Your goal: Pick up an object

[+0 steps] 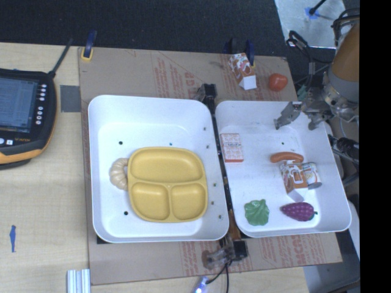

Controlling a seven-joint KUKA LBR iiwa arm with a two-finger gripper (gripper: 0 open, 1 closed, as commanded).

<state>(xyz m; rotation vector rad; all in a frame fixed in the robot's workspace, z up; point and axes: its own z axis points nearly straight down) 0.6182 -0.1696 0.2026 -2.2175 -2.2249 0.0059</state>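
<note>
Over the right bin [342,221], at one o'clock, the gripper [300,116] hangs spread and empty; the hot dog [286,158] looks light, rigid, best pinched across its middle.

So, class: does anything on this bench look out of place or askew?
Yes. A small carton and a red tomato sit on the cardboard outside the right bin. In the left bin, a beige pastry is wedged against the yellow tray. A carton in the right bin lies tilted.
</note>
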